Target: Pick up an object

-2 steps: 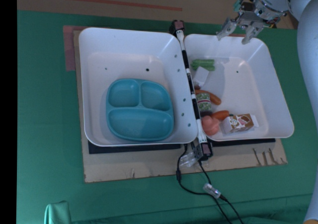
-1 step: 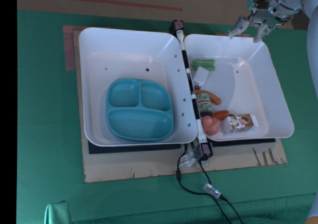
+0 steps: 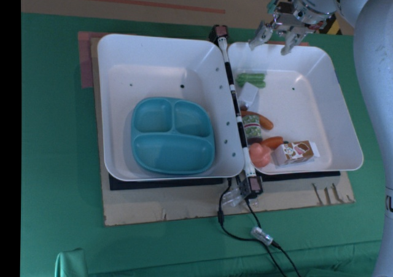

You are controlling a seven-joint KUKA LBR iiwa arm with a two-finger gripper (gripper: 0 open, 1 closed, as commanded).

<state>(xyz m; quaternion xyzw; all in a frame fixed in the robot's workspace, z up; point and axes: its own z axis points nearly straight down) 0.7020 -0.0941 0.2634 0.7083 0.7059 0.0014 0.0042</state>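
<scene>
pincer (image 3: 274, 38): spread wide, holding nothing | above right bin (image 3: 334, 79) far rim

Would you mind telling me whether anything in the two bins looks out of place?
Nothing looks damaged or spilled. The small items are all crowded against the right bin's left wall, and the teal plate sits slightly askew.

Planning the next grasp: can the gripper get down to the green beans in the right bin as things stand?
Probably yes. The gripper hangs open above the right bin's far edge, and the green beans lie uncovered close below it, with only a white packet beside them.
</scene>
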